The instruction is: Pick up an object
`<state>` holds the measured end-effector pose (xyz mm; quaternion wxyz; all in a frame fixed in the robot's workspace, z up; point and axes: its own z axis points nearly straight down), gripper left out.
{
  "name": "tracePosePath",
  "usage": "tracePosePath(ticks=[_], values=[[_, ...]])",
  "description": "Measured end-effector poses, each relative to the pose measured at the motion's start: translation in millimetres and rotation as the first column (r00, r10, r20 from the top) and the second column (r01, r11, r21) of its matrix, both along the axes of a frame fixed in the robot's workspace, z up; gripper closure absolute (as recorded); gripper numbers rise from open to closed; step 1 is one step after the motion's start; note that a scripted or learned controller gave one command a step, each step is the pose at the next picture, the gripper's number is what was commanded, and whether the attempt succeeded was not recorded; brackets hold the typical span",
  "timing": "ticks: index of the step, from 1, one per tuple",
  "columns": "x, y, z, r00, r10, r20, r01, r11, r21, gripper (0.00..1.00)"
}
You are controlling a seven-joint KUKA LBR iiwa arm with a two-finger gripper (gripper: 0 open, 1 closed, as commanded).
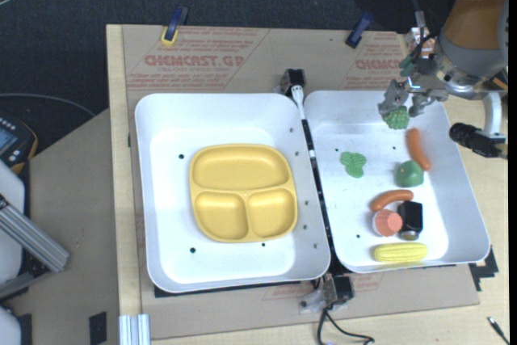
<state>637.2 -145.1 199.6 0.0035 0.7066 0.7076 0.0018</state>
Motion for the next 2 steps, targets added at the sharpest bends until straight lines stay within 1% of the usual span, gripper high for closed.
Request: tracePosePath(ticks=[1,2], values=[[1.1,-0.1,27.2,1.0,0.0,-0.001,0.0,1.0,0.0,1.0],[-11.8,56.7,18.8,1.0,0.003,-0.011,-0.003,1.0,0.005,1.0]])
